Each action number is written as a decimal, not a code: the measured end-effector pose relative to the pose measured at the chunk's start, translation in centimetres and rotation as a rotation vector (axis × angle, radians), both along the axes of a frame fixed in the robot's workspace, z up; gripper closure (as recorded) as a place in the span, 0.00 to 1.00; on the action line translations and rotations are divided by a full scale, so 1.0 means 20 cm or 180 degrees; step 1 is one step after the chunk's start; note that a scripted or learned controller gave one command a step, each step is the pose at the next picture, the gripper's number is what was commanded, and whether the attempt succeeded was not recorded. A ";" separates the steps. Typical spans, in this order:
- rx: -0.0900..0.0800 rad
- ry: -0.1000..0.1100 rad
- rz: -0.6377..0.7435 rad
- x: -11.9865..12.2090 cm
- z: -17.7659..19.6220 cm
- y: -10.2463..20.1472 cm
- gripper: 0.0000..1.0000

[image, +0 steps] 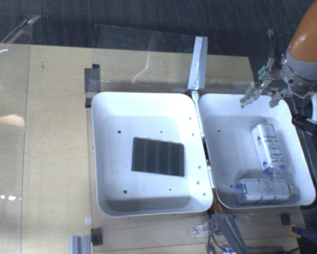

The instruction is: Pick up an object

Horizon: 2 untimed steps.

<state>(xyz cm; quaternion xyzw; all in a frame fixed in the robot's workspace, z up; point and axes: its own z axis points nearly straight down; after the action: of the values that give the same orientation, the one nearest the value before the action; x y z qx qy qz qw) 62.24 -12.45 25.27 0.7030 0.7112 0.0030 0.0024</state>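
Two clear plastic bottles lie in the right bin [222, 126]. One bottle [268, 146] with a white label and blue print lies lengthwise near the bin's right wall. The other bottle [264, 190] lies crosswise along the bin's front wall, touching the first at its lower end. A dark ribbed rectangular pad [158, 156] rests flat in the middle of the left bin [110, 120]. My gripper [261, 98] hangs over the back right corner of the right bin, above and beyond the bottles, its two fingers spread apart with nothing between them.
A grey upright post [198, 62] stands at the back where the two bins meet. Clear plastic sheeting [20, 142] covers the wooden bench on the left. Cables and the arm's body crowd the right edge.
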 end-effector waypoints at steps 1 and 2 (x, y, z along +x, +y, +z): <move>-0.0002 0.0011 -0.0695 0.24 -0.32 -0.12 0.00; -0.0014 -0.0060 -0.0330 0.02 -0.60 -0.24 0.00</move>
<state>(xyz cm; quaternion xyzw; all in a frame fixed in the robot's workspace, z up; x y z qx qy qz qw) 62.57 -17.19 13.24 0.7389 0.6737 0.0079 0.0108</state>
